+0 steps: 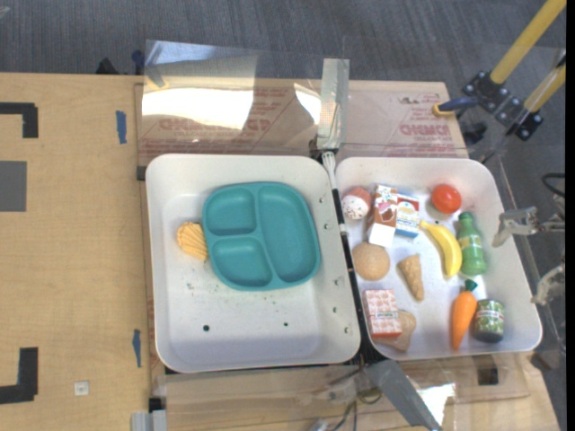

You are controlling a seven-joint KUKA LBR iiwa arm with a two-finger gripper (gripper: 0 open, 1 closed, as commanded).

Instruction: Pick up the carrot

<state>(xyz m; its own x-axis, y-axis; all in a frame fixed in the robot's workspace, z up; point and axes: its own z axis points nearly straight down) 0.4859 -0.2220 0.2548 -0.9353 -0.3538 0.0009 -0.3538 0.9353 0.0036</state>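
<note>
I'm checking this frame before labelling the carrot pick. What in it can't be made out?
- Print on the small cartons and box in the camera view: too small to read.
- Dark item beside the carrot: blurred, type unclear.
- Tan piece: partly hidden behind the box.
- Yellow stand: cut off by the top edge.

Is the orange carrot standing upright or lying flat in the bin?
Lying flat. The orange carrot rests lengthwise on the right white bin floor, green top toward the far side.

carton (384,313) print too small to read, cookie (404,327) half hidden beneath it
</note>
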